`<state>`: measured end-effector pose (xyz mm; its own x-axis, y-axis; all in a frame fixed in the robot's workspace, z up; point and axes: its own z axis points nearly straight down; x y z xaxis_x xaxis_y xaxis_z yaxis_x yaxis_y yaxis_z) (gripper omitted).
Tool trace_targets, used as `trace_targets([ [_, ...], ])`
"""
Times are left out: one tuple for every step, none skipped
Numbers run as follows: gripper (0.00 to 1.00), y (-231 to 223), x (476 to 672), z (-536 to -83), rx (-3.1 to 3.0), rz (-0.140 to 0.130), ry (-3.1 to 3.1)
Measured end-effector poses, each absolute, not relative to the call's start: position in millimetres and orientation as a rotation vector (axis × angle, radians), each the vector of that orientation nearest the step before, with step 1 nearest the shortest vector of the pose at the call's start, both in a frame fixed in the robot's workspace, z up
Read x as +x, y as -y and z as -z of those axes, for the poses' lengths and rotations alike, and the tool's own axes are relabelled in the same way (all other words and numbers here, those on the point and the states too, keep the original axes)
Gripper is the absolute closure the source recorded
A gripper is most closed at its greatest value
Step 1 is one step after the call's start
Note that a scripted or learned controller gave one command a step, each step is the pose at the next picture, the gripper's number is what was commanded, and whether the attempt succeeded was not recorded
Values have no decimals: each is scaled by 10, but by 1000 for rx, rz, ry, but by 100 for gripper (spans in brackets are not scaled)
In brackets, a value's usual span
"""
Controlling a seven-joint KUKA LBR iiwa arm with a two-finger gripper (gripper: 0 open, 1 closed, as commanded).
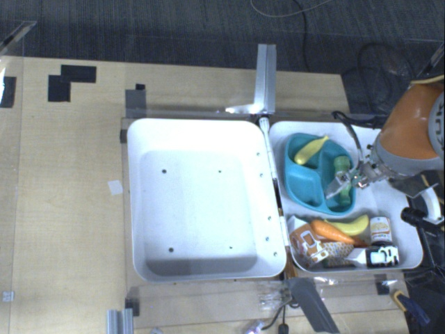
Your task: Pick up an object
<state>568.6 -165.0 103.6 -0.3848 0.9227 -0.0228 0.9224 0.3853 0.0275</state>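
The right bin (416, 252) holds a blue divided dish (309, 184) with a yellow piece (310, 149) and a green object (341, 164) in it. In front of the dish lie an orange carrot (329, 231), a banana (351, 225), a brown packet (309, 245), a small can (379, 229) and a black-and-white item (382, 257). My gripper (343, 185) reaches in from the right and hangs over the dish's right compartment, just below the green object. I see nothing lifted by it.
The left bin (198, 200) lies beside the right one, parted from it by a raised rim (273, 186). A metal post (266, 78) stands behind the bins. The arm's orange band (410, 120) looms over the right bin's far right corner.
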Motion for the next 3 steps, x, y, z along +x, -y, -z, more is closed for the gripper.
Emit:
trace_targets([
  [0,1288,5429,-1052,2031,-24,-2313],
  [0,1882,5191,-1159,2128,-4,-2301],
  [0,2011,5234,-1711,2269,-4,-2164],
])
